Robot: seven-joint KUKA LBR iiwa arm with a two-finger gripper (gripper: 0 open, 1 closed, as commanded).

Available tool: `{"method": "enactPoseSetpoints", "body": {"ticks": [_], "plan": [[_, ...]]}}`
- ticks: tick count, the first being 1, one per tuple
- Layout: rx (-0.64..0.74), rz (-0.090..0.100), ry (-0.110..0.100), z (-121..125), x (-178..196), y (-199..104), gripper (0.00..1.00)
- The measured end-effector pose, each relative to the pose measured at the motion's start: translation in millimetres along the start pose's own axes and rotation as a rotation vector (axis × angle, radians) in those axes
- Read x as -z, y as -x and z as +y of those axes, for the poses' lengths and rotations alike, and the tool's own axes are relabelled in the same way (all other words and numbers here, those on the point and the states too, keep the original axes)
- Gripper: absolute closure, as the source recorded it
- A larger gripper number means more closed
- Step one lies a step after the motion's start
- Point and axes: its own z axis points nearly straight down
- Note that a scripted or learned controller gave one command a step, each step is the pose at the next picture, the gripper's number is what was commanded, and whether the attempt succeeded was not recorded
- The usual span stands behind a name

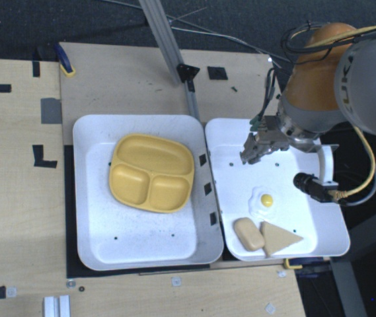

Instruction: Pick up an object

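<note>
At the near edge of your right bin [326, 243], a tan bread roll [245, 233] lies touching a pale wedge of cheese [280, 236]; just beyond them sits a fried egg [264, 201]. Farther back, your gripper [254, 152] hangs above the bin's bare floor, holding nothing; how far it is open cannot be told. A yellow divided plate [152, 172] rests in the left bin [88, 177]. You appear to be at the approach: next, move nearer over one piece and descend.

Yellow divided tray [152, 172]; white bins [88, 197]; white egg, yellow yolk [264, 201]; tan bread roll [248, 234]; tan wedge [279, 237], possibly cheese.
</note>
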Motion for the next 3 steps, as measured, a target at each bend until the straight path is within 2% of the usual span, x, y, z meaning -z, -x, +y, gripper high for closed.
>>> {"method": "enactPoseSetpoints", "body": {"ticks": [1, 3], "plan": [[-0.002, -0.001, -0.002, -1, -6, -60, 1.00], [-0.002, -0.002, -0.002, 16, -25, -154, 1.00]]}}
